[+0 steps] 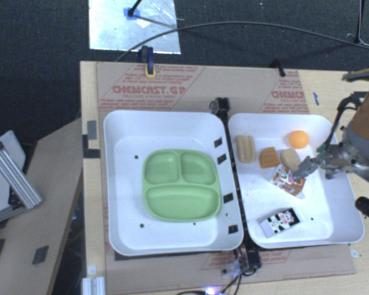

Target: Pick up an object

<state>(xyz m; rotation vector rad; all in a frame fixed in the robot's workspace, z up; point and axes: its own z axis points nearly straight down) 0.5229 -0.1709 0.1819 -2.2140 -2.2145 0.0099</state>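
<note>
While my gripper [302, 168] hovers low in the right bin [347, 226], fingers apparently parted and holding nothing, the patterned packet [288, 180] lies just left and below them, long axis slanting down-right.

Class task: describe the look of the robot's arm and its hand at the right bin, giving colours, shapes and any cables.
The arm enters from the right, with an orange-tan band above a grey wrist section. A thin dark cable loops beside it. The hand is grey metal, narrow, tapering to slim fingers over the right bin.
</note>
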